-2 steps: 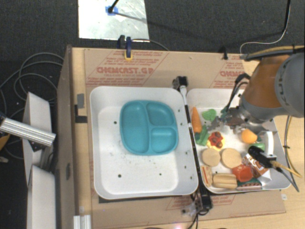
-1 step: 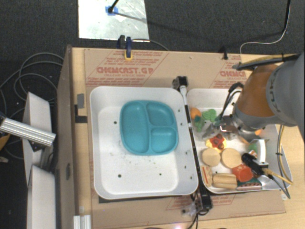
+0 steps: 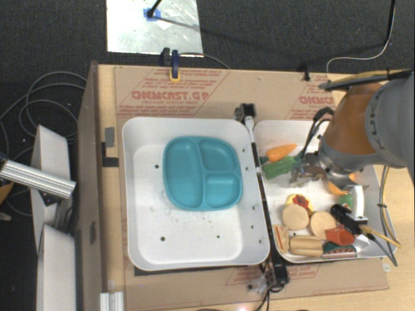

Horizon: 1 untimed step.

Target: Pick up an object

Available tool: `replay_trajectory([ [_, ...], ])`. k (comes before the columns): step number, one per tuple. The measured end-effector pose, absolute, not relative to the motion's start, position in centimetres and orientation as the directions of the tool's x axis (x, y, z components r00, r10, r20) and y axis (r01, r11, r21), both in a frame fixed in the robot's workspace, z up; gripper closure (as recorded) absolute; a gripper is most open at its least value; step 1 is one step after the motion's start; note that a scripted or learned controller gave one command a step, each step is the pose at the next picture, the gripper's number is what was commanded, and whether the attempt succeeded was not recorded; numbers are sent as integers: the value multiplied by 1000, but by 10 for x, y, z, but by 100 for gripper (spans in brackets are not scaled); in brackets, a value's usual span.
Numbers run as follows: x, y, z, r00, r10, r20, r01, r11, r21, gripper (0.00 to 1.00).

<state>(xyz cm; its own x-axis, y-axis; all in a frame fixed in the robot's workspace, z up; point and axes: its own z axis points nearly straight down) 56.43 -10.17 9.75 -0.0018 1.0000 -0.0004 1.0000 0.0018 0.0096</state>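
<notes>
The left bin [image 3: 139, 173] holds a teal tray [image 3: 202, 173] at its middle. The right bin [image 3: 280, 129] holds toy food — a carrot [image 3: 282, 152] and green piece [image 3: 279, 168] near its left wall, round pieces [image 3: 296, 218] toward the front. The gripper [image 3: 305, 172] sits beside the green piece; its grip can't be made out.

two shallow white bins: left bin [image 3: 146, 238] and right bin [image 3: 279, 131]. one teal divided plate [image 3: 202, 173]. one orange carrot [image 3: 281, 152]. one green toy vegetable [image 3: 279, 168]. two round tan slices, one [image 3: 296, 218] beside the other [image 3: 321, 223]. one tan roll [image 3: 306, 244]. further small pieces at the right bin's near corner, too jumbled to count.
</notes>
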Motion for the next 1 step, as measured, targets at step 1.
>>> replay_trajectory([
  [1,564,-102,97,-2,1000,0,1000,2,10,0],
])
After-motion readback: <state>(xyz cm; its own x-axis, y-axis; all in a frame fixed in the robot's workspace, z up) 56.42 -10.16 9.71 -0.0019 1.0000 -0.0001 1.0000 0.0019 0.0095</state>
